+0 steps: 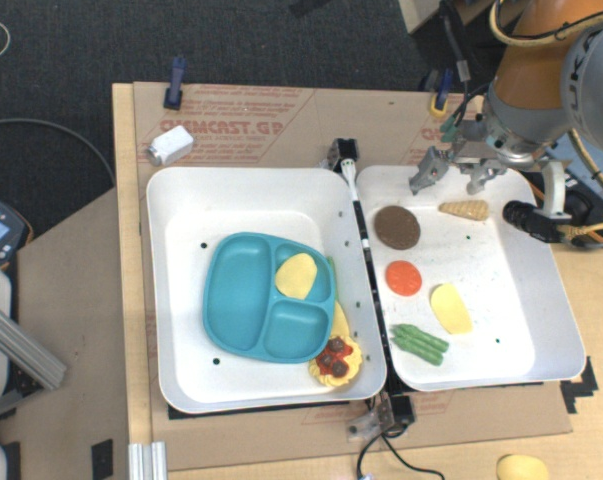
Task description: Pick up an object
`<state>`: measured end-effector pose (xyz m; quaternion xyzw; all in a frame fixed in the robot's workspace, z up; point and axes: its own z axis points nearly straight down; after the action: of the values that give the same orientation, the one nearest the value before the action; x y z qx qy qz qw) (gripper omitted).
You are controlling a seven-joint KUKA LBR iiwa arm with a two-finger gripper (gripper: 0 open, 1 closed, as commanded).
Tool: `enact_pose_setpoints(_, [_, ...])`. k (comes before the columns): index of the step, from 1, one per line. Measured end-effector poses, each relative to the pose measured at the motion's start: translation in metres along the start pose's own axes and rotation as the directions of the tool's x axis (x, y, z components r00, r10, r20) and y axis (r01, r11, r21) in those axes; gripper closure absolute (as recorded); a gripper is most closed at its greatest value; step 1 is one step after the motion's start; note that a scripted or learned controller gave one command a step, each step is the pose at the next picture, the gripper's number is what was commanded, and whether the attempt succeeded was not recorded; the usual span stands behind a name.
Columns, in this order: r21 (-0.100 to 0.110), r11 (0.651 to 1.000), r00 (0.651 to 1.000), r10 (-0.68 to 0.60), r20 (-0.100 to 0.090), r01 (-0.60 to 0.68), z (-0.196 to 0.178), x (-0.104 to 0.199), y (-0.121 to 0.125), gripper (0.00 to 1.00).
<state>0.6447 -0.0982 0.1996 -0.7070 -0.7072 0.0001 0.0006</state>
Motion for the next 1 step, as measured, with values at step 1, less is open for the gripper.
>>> enact_pose_setpoints(1, [0.002, 1.0, 1.0, 0.005, 0.0, -0.005, -0.0578, -0.0272, -0.0859, 0.0])
